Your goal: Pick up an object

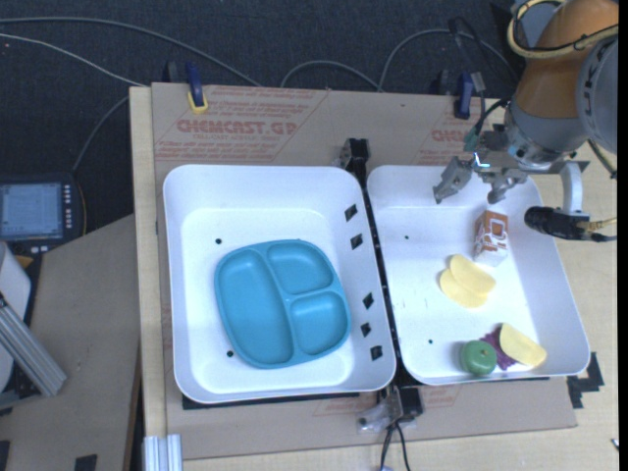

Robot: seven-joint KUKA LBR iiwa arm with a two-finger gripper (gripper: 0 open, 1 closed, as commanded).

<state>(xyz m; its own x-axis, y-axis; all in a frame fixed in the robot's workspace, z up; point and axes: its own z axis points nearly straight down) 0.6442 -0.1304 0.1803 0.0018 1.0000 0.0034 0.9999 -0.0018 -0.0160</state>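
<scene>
A: Entry, overhead camera. Where is the claw [474,186]?

B: Over the back edge of the right bin [412,263], hanging from the grey arm with the orange band [567,42] that comes in from the right. Two fingers splay outward, one toward the left and one toward the right, with open space between them. Claw is wide; nothing sits between the fingers.

A: Candidate objects for the pick?

B: All in the right bin. A small orange-and-white packet [492,235] lies just below and to the right of the claw, close to the right finger but apart from it. In front of it lies a pale yellow rounded piece [466,281]. Near the front right corner sit a green round item [479,357] and a yellow wedge-shaped piece [521,345], with something purple [501,356] between them; these three touch or overlap, exact contact unclear.

A: Left bin?

B: The left bin [196,263] holds a blue divided plate [283,302] with three compartments, lying flat near the middle. Black clips run along the seam where the bins meet.

A: Surroundings?

B: Both bins rest on a brown board on the bench [245,126], clamped at the back edge. A small screen [34,209] stands at far left.
</scene>
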